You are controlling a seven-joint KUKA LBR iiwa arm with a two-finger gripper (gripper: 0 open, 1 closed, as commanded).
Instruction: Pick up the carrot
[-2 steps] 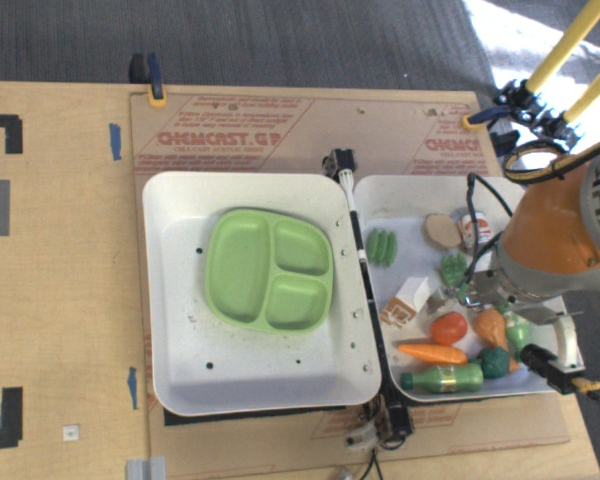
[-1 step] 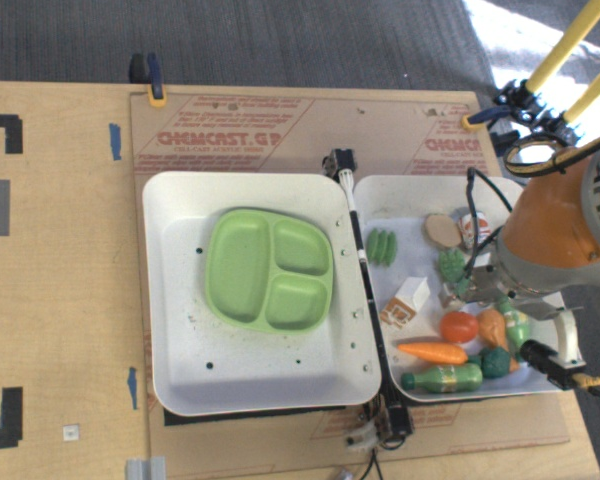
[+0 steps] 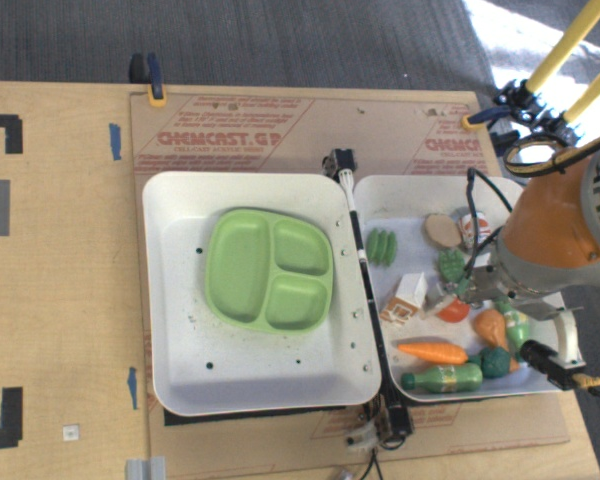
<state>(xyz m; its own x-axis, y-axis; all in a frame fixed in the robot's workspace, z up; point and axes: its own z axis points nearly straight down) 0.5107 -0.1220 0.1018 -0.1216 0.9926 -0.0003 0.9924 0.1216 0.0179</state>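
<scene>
Claw (image 3: 460, 290) at right of frame over the right bin (image 3: 410, 193), finger state cannot be told, carrot (image 3: 432, 350) lying near that bin's lower edge, just above a green bottle (image 3: 442, 377), green divided plate (image 3: 271, 269) in left bin (image 3: 170, 298)

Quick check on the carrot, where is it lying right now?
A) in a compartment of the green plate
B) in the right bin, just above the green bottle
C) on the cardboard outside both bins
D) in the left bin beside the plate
B: the carrot lies on the floor of the right bin, directly above the green bottle near the bin's front edge.
</scene>
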